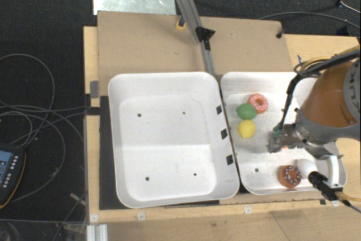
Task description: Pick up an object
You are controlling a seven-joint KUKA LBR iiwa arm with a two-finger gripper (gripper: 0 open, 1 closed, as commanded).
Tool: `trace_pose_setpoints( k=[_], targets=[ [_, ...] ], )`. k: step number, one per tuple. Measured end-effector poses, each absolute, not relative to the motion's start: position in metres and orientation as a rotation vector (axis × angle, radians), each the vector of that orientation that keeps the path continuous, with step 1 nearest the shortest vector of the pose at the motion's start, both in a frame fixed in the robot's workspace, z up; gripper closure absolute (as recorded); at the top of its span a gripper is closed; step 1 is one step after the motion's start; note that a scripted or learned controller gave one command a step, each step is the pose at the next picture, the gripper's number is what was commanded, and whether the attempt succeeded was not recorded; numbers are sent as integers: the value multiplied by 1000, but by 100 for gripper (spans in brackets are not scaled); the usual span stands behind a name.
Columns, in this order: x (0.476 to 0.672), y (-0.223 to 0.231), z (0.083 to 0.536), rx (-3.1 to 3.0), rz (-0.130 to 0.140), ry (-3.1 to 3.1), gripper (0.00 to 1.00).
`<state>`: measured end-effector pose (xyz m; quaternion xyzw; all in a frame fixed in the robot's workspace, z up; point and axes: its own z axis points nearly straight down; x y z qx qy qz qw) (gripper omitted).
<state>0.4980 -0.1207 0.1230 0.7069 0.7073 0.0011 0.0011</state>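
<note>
We are reaching in with our gripper (pixel 274 143) low over the floor of the right bin (pixel 265 84), the grey wrist and the orange band of the arm (pixel 330 101) rising behind it. Whether the gripper is released or clenched we cannot tell from this slant, and we are seeing nothing caught in it.

The task names no particular object, so we are weighing what lies closest. Just beside the gripper, on the side toward the left bin, the yellow ball (pixel 246 129) is sitting on the bin floor, apart from the gripper. Beyond it, further up the bin, the green ball (pixel 246 111) is touching the pink frosted doughnut (pixel 258 102). On the other side of the gripper, toward the near rim, a chocolate doughnut with sprinkles (pixel 290 176) is lying near a small white object (pixel 304 166) that we cannot make out.

We are judging the yellow ball the likeliest target: the coming move turns on a short sideways shift toward the left bin (pixel 163 84). Being round, it has no long axis to line up with.

Outward from the bins, a tripod leg (pixel 189 3) is slanting across the cardboard. No brand or writing is readable anywhere.
</note>
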Motion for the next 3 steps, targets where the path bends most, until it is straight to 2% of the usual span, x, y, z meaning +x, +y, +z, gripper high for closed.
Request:
trace_pose_setpoints(
  k=[2,3],
  targets=[
    [504,-123,205,2211,6,2223,100],
    [499,-70,220,2208,7,2233,100]
  ],
)
